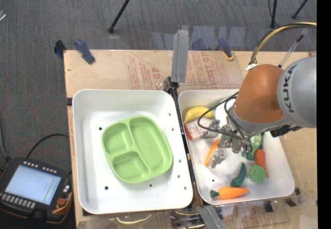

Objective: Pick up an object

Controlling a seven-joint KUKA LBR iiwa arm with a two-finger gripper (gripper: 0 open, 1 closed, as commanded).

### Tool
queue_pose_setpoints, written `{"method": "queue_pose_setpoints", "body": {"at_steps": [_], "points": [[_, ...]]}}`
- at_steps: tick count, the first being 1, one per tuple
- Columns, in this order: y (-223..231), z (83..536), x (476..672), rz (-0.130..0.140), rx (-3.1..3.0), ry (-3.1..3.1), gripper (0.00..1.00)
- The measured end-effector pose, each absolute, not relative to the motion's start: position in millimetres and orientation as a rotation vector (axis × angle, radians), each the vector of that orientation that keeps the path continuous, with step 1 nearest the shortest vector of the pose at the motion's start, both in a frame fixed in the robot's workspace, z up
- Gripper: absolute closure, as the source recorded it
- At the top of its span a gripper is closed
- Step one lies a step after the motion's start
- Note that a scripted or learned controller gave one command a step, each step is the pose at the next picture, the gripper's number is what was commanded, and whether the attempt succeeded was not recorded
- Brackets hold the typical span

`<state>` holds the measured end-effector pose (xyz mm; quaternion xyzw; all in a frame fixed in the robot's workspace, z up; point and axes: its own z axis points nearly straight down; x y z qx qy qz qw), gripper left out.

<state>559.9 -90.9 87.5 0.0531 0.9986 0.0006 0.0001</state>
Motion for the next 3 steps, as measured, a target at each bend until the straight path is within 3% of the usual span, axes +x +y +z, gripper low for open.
{"method": "queue_pose_setpoints", "body": {"at_steps": [1,2,3], "points": [[-89,97,560.8,0.003,0.161,3.136,1.00],[-89,97,560.6,0.003,0.160,3.137,0.00],[-84,87,544.3,0.002,0.269,3.131,0.00]]}}
